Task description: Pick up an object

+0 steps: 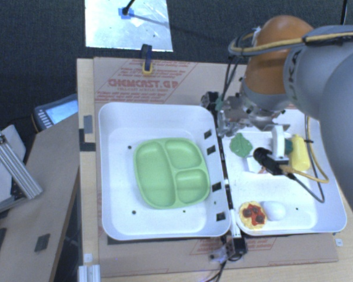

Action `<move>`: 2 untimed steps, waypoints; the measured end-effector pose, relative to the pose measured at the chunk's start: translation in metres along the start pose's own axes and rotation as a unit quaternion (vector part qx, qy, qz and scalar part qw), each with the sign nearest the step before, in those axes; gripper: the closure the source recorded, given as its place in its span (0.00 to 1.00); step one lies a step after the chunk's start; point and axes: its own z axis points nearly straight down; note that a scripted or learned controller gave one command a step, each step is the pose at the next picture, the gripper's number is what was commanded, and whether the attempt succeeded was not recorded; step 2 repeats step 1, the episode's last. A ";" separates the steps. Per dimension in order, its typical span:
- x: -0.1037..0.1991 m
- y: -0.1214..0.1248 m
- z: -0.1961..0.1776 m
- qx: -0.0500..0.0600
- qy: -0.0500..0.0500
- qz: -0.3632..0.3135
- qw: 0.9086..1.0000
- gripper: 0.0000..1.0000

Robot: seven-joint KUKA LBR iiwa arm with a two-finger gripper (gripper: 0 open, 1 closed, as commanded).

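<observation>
Here | flat green leaf-shaped piece, right bin | fingers' state: cannot tell

High slanted view — both bins.

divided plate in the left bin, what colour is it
Light green all over, plain, seen clearly in the camera view: the divided plate lies in the left bin.
</observation>
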 end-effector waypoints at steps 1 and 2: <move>0.053 0.007 -0.003 0.000 0.001 0.000 1.000 1.00; 0.053 0.007 -0.003 0.000 0.001 0.000 1.000 1.00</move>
